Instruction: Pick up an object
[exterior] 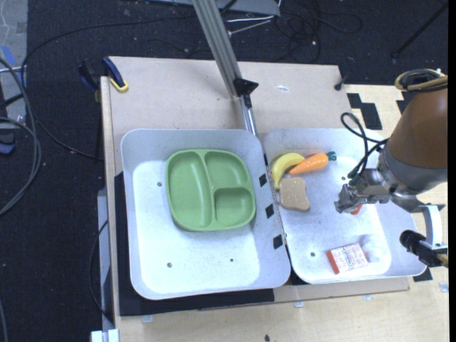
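Note:
The right bin [320, 258] holds a yellow banana [283, 164], an orange carrot with a green tip [311, 163], a tan slice of bread [294, 194] and a red-and-white packet [348, 257]. My gripper [349, 201] hangs low over the right part of this bin, right of the bread and above the packet. A bit of red shows at its tip, too small to identify. The arm's wrist covers the gripper from above.
The left bin [149, 262] carries a green divided plate [211, 189]. A metal pole [221, 45] slants down to the gap between the bins. Black cables run beside the wrist at the right.

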### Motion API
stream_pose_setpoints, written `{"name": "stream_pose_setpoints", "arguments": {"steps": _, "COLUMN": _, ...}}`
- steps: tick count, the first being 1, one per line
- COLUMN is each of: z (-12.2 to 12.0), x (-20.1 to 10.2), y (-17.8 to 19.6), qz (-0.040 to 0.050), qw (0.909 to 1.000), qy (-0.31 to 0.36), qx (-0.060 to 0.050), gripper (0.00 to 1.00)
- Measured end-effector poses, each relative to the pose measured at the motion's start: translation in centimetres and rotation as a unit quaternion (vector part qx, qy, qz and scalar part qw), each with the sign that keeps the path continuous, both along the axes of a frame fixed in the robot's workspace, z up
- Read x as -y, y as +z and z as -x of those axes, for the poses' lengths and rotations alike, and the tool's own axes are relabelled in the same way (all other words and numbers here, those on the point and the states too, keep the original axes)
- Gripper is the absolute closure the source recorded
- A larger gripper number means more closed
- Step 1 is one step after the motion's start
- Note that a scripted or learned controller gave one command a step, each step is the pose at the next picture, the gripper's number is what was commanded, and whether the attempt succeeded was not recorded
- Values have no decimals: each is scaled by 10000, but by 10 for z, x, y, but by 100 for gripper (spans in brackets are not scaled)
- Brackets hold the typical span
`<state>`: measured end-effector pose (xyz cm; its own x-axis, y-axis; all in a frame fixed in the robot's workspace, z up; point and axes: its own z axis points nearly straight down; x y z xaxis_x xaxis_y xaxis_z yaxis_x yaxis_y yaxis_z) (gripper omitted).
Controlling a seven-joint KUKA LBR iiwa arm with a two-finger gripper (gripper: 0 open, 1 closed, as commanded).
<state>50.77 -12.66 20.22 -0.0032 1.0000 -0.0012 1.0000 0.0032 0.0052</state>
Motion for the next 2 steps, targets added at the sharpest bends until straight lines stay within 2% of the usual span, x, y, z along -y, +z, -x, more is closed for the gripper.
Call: {"name": "stream_pose_setpoints", "arguments": {"steps": 2, "z": -9, "x": 8, "y": 100, "qz": 4, "qw": 10000, "qy": -3, "qx": 0, "gripper": 100}}
